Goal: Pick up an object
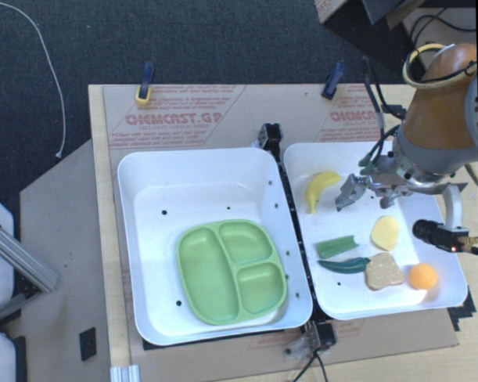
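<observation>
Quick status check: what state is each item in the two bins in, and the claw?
Tray: flat in left bin, compartments bare.
Banana: lying loose, right bin.
Green block: lying loose.
Pepper: lying beside the block.
Yellow piece: lying loose.
Bread: lying loose.
Orange: resting near the bin's right wall.
Claw: over right bin, nothing between its fingers.

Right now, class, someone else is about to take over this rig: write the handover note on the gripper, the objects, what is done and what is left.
Gripper: over the right bin, near the banana, fingers spread, nothing between them.
Objects, all lying in the right bin: banana at upper left; pale yellow piece mid-bin; light green piece and dark green pepper below it; tan bread-like piece and orange ball near the front.
Left bin holds a green divided tray.
Done: nothing picked up yet.
Left: close on one object and lift it; the banana looks nearest.
</observation>
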`<state>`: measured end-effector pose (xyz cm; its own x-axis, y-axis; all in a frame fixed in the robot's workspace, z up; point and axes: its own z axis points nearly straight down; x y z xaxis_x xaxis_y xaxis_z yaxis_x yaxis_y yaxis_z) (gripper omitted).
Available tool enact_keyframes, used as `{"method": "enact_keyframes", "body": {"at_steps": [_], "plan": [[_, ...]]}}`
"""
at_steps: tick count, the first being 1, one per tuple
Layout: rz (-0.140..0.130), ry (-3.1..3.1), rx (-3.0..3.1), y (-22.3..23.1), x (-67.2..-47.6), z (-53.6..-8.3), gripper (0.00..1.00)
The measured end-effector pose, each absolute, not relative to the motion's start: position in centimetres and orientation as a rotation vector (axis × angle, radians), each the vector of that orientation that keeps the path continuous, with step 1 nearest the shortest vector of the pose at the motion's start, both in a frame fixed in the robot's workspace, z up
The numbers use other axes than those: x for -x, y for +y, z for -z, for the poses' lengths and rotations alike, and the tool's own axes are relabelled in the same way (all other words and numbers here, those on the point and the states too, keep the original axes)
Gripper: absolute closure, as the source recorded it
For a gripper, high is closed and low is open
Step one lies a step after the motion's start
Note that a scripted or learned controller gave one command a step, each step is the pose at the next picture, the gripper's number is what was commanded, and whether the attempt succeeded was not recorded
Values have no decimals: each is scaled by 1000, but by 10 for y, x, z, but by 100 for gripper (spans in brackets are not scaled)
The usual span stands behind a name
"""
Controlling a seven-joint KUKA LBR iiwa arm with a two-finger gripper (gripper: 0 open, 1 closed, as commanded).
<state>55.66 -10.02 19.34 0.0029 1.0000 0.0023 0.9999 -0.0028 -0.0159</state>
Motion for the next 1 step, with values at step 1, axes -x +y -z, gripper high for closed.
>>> {"method": "enact_keyframes", "body": {"at_steps": [1], "plan": [[-2, -2219, 2220, -100, -560, -200, 0]]}}
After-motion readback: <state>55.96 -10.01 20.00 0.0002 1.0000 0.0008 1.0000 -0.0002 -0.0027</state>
